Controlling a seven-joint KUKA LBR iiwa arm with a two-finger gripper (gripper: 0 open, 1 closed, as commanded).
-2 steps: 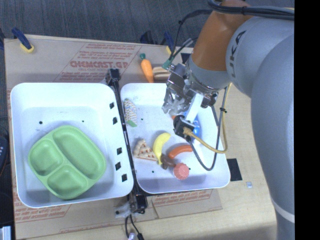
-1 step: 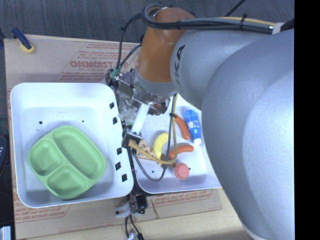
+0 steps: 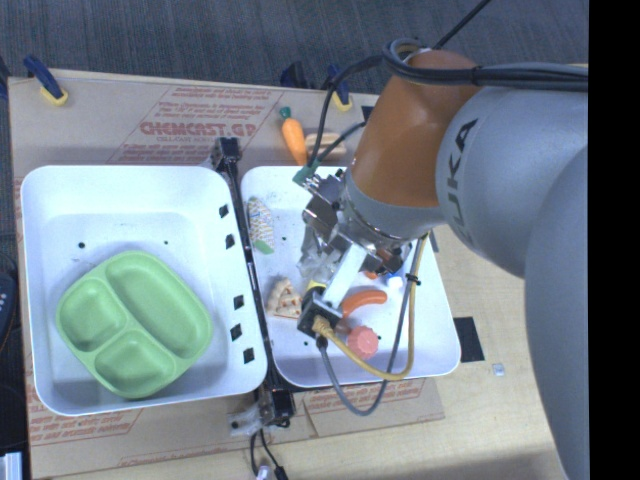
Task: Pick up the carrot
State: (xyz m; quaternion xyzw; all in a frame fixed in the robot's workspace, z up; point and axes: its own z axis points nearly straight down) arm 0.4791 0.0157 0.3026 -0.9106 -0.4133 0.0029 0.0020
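Jaws state unreadable, low inside right shallow white bin (image 3: 440,340). Small orange carrot with green top (image 3: 292,138) outside bin, lying on cardboard-covered tabletop (image 3: 180,118) just beyond rim.

The end effector (image 3: 318,260) hangs low inside the right bin (image 3: 440,353). The carrot (image 3: 293,139) lies on the surface beyond it, outside the bin. A green tray (image 3: 133,322) sits in the left bin (image 3: 40,268).
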